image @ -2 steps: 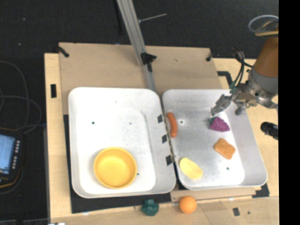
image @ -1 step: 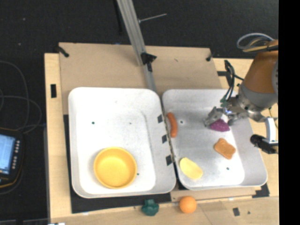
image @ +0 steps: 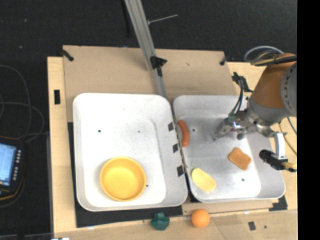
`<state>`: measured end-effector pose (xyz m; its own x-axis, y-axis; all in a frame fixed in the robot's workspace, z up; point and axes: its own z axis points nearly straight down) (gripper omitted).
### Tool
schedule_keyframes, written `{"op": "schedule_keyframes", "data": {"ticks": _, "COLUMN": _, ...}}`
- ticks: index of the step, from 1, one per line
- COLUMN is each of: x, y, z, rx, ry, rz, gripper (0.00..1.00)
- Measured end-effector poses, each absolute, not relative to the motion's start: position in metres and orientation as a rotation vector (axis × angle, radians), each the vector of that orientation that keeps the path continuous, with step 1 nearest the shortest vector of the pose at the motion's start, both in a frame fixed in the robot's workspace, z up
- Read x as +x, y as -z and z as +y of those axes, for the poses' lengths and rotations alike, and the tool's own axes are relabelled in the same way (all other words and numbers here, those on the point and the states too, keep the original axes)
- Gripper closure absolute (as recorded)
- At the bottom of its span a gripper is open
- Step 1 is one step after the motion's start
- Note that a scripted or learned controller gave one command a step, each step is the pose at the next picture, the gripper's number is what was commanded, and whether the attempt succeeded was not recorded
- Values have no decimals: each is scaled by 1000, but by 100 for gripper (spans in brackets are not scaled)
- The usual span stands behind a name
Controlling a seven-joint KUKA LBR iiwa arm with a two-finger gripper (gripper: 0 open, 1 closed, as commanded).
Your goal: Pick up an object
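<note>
Overhead, wooden bench [image: 125, 69], two white bins [image: 120, 119] — dark floor, tool [image: 231, 130] open, holding nothing.

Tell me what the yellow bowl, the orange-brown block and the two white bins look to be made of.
Round yellow bowl: probably plastic; even colour, smooth matte surface with a soft sheen at its thin rim.
Orange-brown block: possibly foam or sponge; dull surface, rounded corners. Too small to be sure.
Two shallow white bins, left and right: likely moulded plastic; rounded corners and a matte finish with faint speckles.
</note>
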<state>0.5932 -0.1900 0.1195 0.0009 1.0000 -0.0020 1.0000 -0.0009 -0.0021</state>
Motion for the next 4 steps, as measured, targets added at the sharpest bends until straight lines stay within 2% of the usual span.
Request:
{"op": "schedule_keyframes", "data": {"ticks": 1, "x": 595, "y": -133, "z": -191, "rx": -2229, "ry": 2, "rz": -2220, "gripper": 100}}
{"op": "schedule_keyframes", "data": {"ticks": 2, "x": 587, "y": -188, "z": -197, "rx": -2228, "ry": 5, "rz": -2224, "gripper": 100}}
{"op": "schedule_keyframes", "data": {"ticks": 3, "x": 589, "y": -240, "z": -199, "rx": -2225, "ry": 6, "rz": -2229, "gripper": 100}}
{"op": "schedule_keyframes", "data": {"ticks": 4, "x": 600, "y": -244, "z": -141, "rx": -2214, "ry": 6, "rz": -2232, "gripper": 100}}
